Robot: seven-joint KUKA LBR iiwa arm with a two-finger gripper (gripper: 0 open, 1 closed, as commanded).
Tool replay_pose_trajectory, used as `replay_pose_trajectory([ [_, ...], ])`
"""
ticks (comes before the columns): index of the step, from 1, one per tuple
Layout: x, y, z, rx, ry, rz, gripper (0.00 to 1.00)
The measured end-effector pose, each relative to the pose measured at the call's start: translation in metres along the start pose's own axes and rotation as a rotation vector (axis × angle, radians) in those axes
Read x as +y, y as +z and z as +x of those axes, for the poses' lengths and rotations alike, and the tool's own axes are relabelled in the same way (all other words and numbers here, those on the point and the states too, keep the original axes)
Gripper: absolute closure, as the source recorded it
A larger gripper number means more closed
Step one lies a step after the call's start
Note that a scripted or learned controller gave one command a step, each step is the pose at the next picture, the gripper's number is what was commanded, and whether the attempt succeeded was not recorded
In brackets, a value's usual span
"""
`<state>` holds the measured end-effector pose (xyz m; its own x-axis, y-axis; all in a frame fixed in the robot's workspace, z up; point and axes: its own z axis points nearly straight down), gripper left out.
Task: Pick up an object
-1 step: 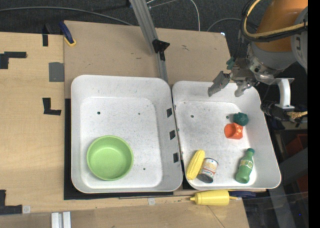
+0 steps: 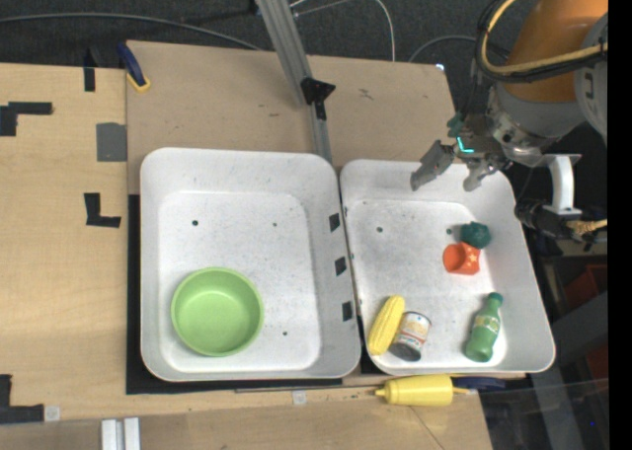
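My gripper point(image 2: 454, 174) hangs open over the far edge of the right bin point(image 2: 395, 216), its two grey fingers spread with nothing between them. Below it in that bin lie a teal and orange toy point(image 2: 466, 249), a green bottle point(image 2: 484, 328), a yellow corn cob point(image 2: 386, 325) and a small can point(image 2: 412, 335). The toy is the closest, a short way in front of the fingers.
The left bin point(image 2: 237, 191) holds a green bowl point(image 2: 216, 311) at its front left. A yellow mustard bottle point(image 2: 420, 391) lies on the bench just in front of the right bin. A grey pole point(image 2: 286, 29) slants down to the bins' far edge.
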<state>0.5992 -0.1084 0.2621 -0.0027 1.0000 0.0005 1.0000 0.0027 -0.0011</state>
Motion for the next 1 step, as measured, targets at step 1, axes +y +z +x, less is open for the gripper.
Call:
replay_pose_trajectory([
  [1,-0.0005,0.0639,-0.0040,-0.001,0.002,0.007,0.00],
])
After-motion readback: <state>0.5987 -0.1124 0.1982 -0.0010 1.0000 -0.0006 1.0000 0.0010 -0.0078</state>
